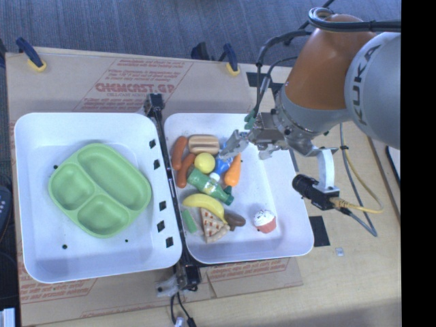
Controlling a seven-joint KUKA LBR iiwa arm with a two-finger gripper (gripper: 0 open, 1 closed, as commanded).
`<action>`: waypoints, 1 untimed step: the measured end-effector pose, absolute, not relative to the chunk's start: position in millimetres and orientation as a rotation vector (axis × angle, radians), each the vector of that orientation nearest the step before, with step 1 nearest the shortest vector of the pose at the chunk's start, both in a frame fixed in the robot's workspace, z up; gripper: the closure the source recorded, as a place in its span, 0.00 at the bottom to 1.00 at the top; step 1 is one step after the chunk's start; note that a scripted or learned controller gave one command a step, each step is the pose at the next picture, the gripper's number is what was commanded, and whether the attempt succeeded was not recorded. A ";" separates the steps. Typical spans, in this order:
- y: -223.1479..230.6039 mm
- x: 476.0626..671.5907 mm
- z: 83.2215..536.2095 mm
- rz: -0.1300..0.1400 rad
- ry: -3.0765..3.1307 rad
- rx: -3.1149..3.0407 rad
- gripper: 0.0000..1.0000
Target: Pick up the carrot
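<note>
The gripper [236,144] is seen over the right bin [289,216] with its jaws a little apart and nothing held between them, and the orange carrot [234,171] is found just below them, beside the green bottle [210,184].

Bright toy food on plain white, basically.

Both bins [88,264] are white. The divided plate [100,189] at the left of the frame is pale green. In the right bin: orange carrot [234,172], yellow lemon [204,161], yellow banana [203,204], green bottle [208,184] with a white cap, reddish-brown sausages [180,157], and a cupcake [264,220] with white top and red base. The arm [340,67] is grey with an orange band, upper right.
</note>
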State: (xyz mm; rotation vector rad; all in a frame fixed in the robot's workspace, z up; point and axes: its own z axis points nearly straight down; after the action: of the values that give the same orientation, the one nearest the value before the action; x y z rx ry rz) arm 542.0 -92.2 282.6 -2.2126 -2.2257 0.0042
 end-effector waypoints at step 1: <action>-143.6 582.7 159.9 0.007 -2.146 -2.289 0.00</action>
State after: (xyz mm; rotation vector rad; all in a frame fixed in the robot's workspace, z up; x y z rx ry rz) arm 582.7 -143.6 159.9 -2.2886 -2.1460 0.0072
